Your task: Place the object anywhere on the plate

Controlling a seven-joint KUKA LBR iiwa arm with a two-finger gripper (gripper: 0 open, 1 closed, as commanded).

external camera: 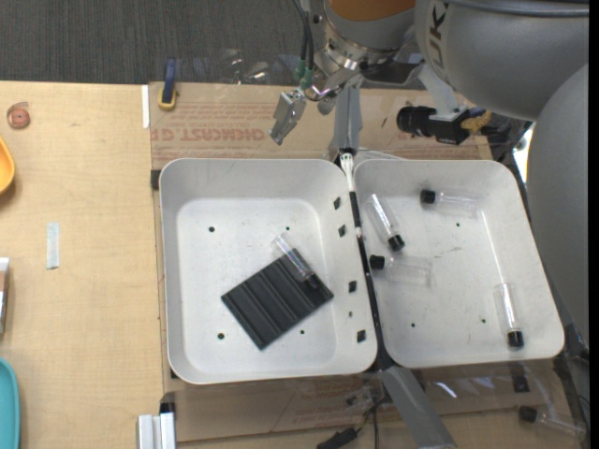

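While hanging over the brown cardboard (234, 134) behind the bins, well apart from everything inside them: one pair of fingers (316, 120), spread apart, nothing between.

Two white bins side by side on the table (84, 344), touching along the middle.

In the left bin (187, 251): one black ribbed plate (271, 302), flat on the floor and turned at a slant, and one clear tube (292, 256), lying on its side at the plate's upper right corner. Lower end over the plate's edge, upper end over bare bin floor.

In the right bin (449, 335): four capped tubes (382, 221), clear with black caps, all lying down. One near the back wall, one close to the left wall, one just in front of that, one near the front right corner.

Five tubes in all, against one plate.

On the table left of the bins: one small pink disc (17, 115) and one short grey strip (52, 247), well apart. Also one orange shape (4, 171) and one teal shape (6, 410), both cut off at the left border and too partial to identify.
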